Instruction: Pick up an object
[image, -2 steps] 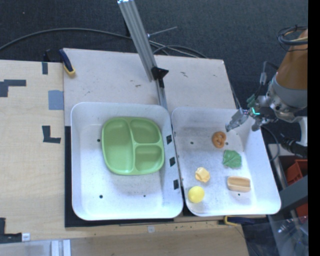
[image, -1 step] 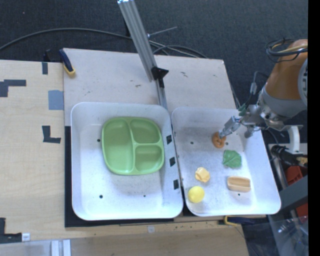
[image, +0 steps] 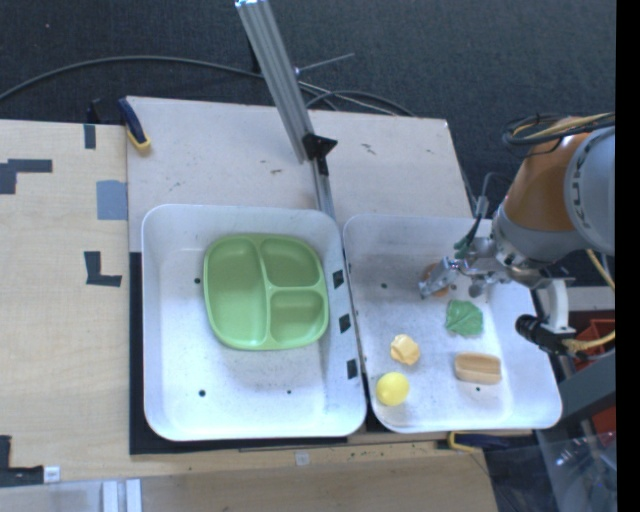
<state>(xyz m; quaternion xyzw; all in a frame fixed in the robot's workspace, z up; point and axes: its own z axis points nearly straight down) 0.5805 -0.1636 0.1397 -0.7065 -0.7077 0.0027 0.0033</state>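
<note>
The arm (image: 560, 200) comes in over the right-hand bin (image: 520, 405) from the right edge of the table (image: 240, 160), its orange band sitting just above the wrist. The hand (image: 455, 282) hangs low over the far half of that bin, metal fingers (image: 434, 288) pointing toward the divide between the two bins. Something small and orange-brown (image: 436, 270) shows right at the fingers, but from here I cannot tell whether they are closed on it or merely beside it, so whether the hand is open or shut stays unclear.

Below the hand lies a green leafy piece (image: 464, 318), just beside the fingers. Nearer the front edge of the table sit three more things: a pale yellow lumpy piece (image: 405, 349), a round yellow ball (image: 392, 388) close to the bin's front-left corner, and a tan bread-like block (image: 477, 368) toward the right wall. They are apart from one another.

The left-hand bin (image: 170, 400) holds a green divided plate (image: 266, 291) with three compartments, lying flat toward the bin's far side.

A slanted metal rail (image: 282, 80) runs down from the far edge of the table to the gap between the bins, and a blue and yellow clamp (image: 134, 126) sits at the far left corner of the board.
</note>
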